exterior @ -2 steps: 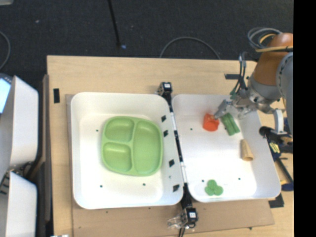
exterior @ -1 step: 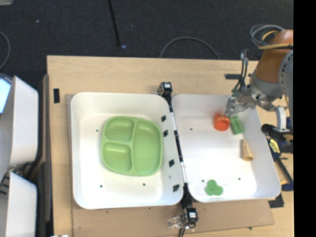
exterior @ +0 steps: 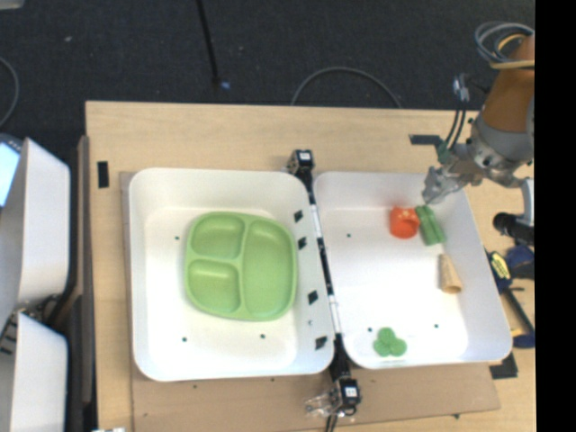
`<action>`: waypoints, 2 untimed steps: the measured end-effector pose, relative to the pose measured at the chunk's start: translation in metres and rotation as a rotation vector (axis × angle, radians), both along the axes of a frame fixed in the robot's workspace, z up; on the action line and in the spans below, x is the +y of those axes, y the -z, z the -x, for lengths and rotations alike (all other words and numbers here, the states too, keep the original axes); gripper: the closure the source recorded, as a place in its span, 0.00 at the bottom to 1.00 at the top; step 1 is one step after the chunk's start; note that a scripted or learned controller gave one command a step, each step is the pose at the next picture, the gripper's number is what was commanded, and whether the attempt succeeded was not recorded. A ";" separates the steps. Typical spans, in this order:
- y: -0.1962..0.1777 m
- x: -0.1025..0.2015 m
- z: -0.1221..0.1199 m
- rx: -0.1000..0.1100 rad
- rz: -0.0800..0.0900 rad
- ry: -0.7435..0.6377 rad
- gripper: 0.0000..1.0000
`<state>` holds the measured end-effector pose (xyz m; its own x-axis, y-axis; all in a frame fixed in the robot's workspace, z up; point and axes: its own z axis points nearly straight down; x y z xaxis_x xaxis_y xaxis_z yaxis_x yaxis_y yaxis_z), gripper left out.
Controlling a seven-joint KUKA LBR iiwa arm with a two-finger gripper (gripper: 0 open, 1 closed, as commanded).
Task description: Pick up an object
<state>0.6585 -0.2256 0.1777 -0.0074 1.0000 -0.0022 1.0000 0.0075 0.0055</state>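
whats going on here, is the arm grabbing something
A grey robot arm reaches in from the right, and its hand hovers over the far right part of the right bin, just above an orange object and a green stick-shaped piece. Nothing shows between its fingers. A tan piece and a small green lump also lie in that bin. The left bin holds a green divided plate.

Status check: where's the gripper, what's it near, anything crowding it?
Gripper low over right bin's far corner, nothing seen held. Orange piece and green stick side by side just below it. Tan piece, green cluster apart, nearer.
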 end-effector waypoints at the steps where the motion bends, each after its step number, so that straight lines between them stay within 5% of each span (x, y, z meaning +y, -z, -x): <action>1: -0.050 0.003 -0.009 -0.002 0.000 0.003 1.00; 2: -0.076 0.002 -0.010 0.000 0.000 0.001 1.00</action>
